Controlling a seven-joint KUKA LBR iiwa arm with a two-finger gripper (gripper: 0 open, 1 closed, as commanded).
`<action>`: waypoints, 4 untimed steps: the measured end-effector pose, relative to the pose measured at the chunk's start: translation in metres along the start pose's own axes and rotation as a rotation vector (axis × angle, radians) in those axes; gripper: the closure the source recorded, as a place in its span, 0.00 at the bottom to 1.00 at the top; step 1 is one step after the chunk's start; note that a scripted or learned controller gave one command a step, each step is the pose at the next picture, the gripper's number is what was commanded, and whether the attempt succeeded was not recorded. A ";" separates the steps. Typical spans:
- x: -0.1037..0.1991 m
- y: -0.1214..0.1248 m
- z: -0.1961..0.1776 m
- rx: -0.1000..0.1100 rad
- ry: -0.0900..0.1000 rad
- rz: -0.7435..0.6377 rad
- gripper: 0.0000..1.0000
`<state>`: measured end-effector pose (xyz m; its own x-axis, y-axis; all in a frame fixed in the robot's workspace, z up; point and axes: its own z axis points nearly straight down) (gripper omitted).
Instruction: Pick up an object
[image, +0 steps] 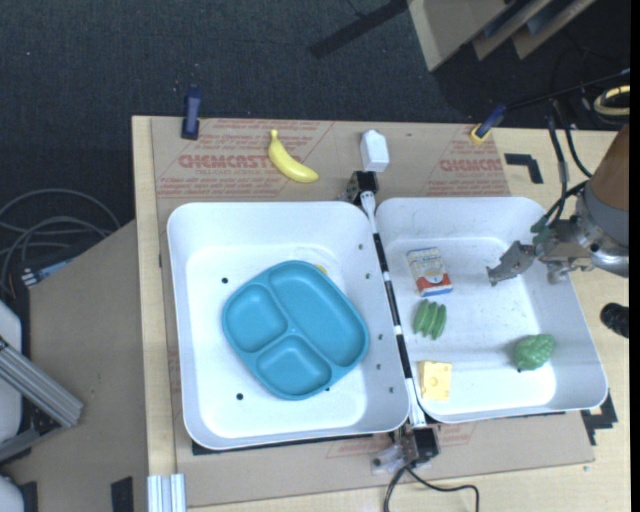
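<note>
The right bin (470, 215) holds a small red and white box (428, 270), a green pod-shaped piece (430, 318), a yellow cheese-like square (435, 380) and a bumpy green lump (533, 351). My gripper (525, 270) hangs over the right bin's far right part, above and to the right of these objects. It stands open with nothing between its fingers. One finger (503, 266) points left toward the box, about a hand's width from it.
A blue divided plate (292, 328) lies in the left bin (190, 240). A yellow banana (290, 160) rests on the cardboard behind the bins. A white clip (374, 150) sits at the far end of the seam between the bins. Cables run at the far right.
</note>
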<state>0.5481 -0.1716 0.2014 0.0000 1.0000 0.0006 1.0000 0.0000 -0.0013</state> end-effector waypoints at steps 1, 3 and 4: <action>-0.029 -0.053 0.117 -0.001 -0.001 0.001 0.00; -0.023 -0.056 0.117 0.001 0.000 0.001 0.00; -0.022 -0.055 0.107 -0.002 -0.001 0.001 1.00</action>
<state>0.4927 -0.1940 0.0947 0.0012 1.0000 -0.0004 1.0000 -0.0012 0.0005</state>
